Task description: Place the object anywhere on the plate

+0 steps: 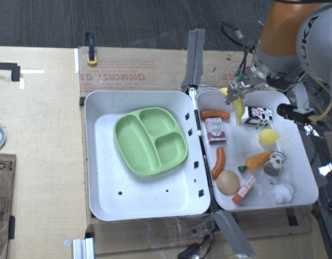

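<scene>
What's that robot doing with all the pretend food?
The robot arm is reaching in over the right bin, which is full of toy food: a banana, two sausages, a lemon, a carrot and more. Its gripper is at the top of the banana, which hangs upright below it, so it looks like it has just picked it up. The green plate in the left bin has nothing on it yet; that's where the food should go.

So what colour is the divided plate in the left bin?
Light green; the plate shows best in the overhead camera view.
</scene>
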